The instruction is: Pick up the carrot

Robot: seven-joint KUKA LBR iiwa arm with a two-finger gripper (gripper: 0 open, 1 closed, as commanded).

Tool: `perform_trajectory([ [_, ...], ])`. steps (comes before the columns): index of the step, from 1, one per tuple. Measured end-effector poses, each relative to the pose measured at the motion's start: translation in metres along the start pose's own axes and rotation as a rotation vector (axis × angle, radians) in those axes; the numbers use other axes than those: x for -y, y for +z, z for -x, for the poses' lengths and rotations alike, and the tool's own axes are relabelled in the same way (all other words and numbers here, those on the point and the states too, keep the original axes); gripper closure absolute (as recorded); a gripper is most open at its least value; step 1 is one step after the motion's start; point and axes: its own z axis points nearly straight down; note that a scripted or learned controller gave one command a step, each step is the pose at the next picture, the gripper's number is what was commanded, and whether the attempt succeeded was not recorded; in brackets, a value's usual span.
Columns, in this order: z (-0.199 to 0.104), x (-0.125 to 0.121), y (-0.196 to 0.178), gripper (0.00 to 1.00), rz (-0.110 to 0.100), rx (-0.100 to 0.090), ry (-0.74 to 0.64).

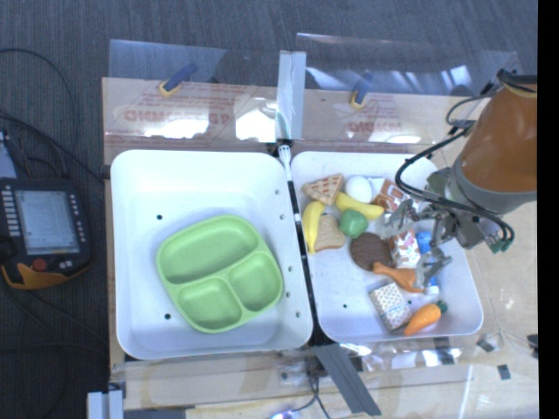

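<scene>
The small orange toy carrot with a green leafy end (424, 318) lies in the right shallow white bin (332, 317), in the near right corner, close to the front wall. It is just beside a small speckled white block (389, 305) on its left. Its long axis runs at a slant: the green top points up and to the right, and the thin orange tip points down and to the left.

The grey arm with the orange band (500, 147) reaches over the right bin from the right side. Its hand (425, 244) hangs above the middle-right part of this bin, over an orange drumstick-shaped toy (397, 277) and a round brown piece (370, 250), and not over the carrot. The hand is a tangle of metal and cables from this angle, so I cannot tell if it is released or clenched, and nothing is clearly gripped in it.

I judge that the task is in the approach step. The next move calls for bringing the hand toward the near corner, turning it so it closes across the carrot's slanted axis, and descending without pushing the speckled block.

The left bin holds a light green divided plastic plate (220, 271).
</scene>
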Motion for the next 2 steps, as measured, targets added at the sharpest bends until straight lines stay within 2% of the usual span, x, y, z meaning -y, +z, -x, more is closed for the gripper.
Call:
perform_trajectory([
  [1, -0.0212, 0.0001, 0.104, 0.0, -0.014, 0.017, -0.027],
  [2, -0.0265, 0.0025, 0.1114, 0.0, -0.017, 0.014, 0.053],
])
